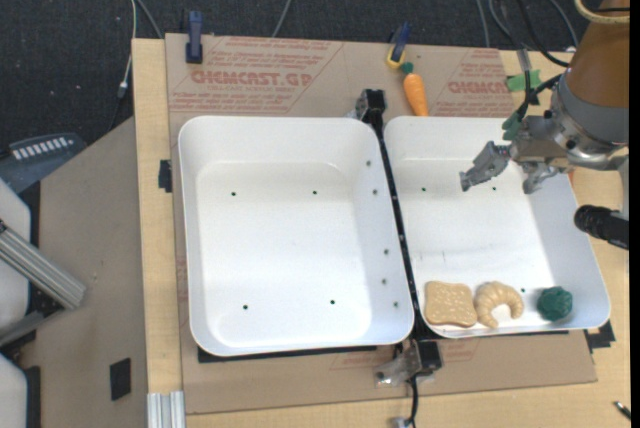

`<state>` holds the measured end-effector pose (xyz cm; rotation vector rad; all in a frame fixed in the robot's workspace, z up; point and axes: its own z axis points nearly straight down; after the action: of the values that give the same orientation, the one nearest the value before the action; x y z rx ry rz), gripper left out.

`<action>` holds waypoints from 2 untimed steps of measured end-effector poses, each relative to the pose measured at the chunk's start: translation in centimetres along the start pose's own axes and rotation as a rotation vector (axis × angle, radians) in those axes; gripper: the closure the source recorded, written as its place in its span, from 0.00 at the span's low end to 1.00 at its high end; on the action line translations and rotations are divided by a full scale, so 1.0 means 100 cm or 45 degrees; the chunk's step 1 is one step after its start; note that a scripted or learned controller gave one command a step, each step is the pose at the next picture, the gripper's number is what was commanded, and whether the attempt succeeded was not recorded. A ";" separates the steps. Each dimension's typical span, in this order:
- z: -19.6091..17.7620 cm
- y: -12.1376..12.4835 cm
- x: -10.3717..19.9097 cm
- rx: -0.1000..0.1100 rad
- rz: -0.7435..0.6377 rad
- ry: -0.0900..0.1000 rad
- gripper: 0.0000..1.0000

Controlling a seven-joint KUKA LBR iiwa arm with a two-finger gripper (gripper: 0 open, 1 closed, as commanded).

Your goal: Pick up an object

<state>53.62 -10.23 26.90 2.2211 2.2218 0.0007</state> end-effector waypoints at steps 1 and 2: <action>-0.014 -0.035 0.025 -0.001 -0.002 0.000 0.00; 0.044 -0.046 -0.054 0.006 0.009 -0.001 0.00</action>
<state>49.05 -15.61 22.50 2.2306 2.2163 -0.0053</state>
